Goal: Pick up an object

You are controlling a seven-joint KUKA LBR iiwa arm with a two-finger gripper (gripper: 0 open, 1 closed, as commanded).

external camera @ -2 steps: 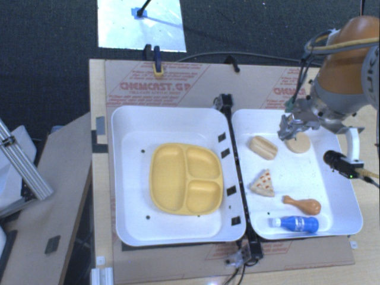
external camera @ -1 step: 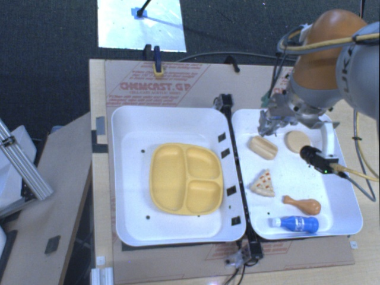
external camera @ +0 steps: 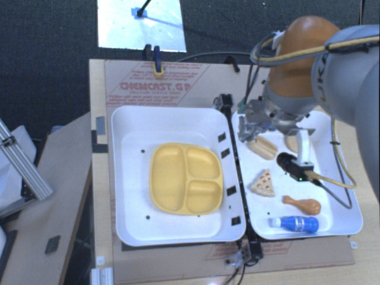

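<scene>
A: Hovering low over the right bin (external camera: 350,218), the gripper (external camera: 252,129) sits near that bin's far-left corner, close to the divider between the two bins.

B: Can you read the fingers?

A: No. The wrist and cabling crowd them from this angle, so whether they are spread or pressed together, I cannot tell. Nothing shows between them.

B: What lies closest?

A: A tan roll (external camera: 262,148), just beside the fingertips on the near side and touching or nearly so. My guess is that's the target, since the tool is parked right at its end.

B: And the rest?

A: Further toward us from the fingers, a pizza slice (external camera: 262,184); beyond that a drumstick (external camera: 303,205) and a blue bottle (external camera: 295,223) along the near wall. All well spaced, which should leave room for a clean descent.

B: The left bin (external camera: 127,159)?

A: It holds a yellow tray (external camera: 185,179), off to the fingers' left and well apart. Likely just a drop spot.

B: Any risk?

A: The roll is rounded and lies at a slant, so it may squirt out unless the jaws close across its width.
</scene>
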